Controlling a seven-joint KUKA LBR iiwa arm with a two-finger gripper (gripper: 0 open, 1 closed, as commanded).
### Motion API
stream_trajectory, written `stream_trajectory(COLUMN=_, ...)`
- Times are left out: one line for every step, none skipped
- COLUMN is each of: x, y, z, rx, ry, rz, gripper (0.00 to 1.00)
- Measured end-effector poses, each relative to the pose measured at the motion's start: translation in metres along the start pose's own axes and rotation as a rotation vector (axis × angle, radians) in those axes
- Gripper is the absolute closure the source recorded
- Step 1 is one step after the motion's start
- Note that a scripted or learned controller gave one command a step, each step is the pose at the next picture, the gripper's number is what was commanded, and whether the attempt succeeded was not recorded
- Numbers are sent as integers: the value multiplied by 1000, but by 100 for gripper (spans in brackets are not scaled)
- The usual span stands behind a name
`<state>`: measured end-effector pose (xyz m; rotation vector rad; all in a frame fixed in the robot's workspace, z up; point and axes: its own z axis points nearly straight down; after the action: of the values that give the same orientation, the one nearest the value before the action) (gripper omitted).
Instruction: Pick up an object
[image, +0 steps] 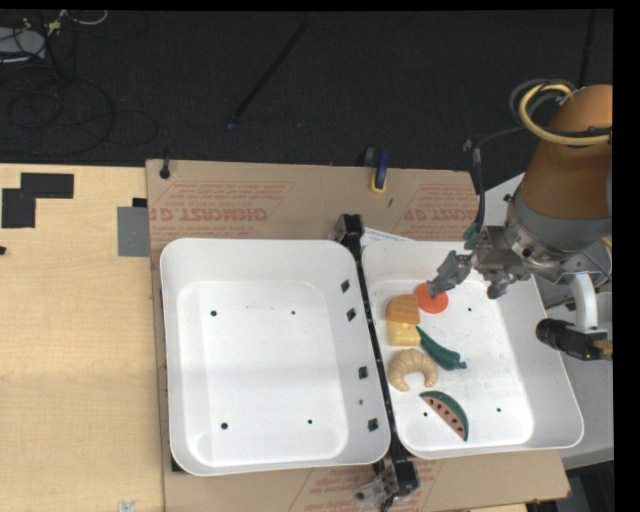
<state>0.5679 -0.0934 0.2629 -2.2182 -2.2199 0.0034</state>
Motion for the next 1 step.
stream_trajectory(x=14, y=-56, z=103, rx=9, ry=2, rz=0, gripper=0)
